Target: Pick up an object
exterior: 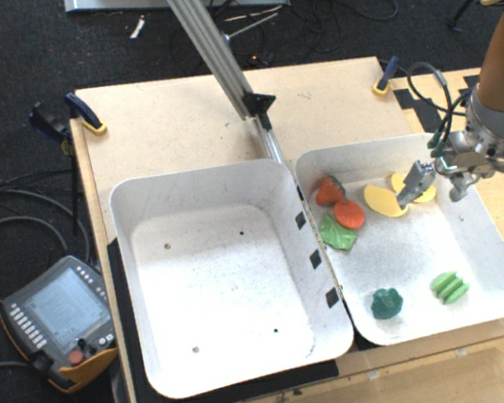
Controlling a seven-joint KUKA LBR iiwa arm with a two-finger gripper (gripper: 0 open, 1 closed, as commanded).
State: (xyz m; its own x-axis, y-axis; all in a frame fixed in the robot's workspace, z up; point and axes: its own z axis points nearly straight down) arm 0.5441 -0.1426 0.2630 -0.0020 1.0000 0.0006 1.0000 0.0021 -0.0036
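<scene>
1. Camera view: pincer (pixel 413 187) low in the right bin (pixel 488 253), down at a yellow object (pixel 385 200); open or closed, cannot tell.
2. Left of pincer: orange pieces (pixel 340 203), green leaf (pixel 338 233).
3. Below pincer: dark green piece (pixel 386 303), ridged green piece (pixel 448 286).

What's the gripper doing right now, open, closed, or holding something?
Gripper: over the yellow piece in the right bin; open or closed cannot be told.

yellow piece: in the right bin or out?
In. The yellow piece lies on the floor of the right bin, near its far wall, with the gripper right at it.
</scene>
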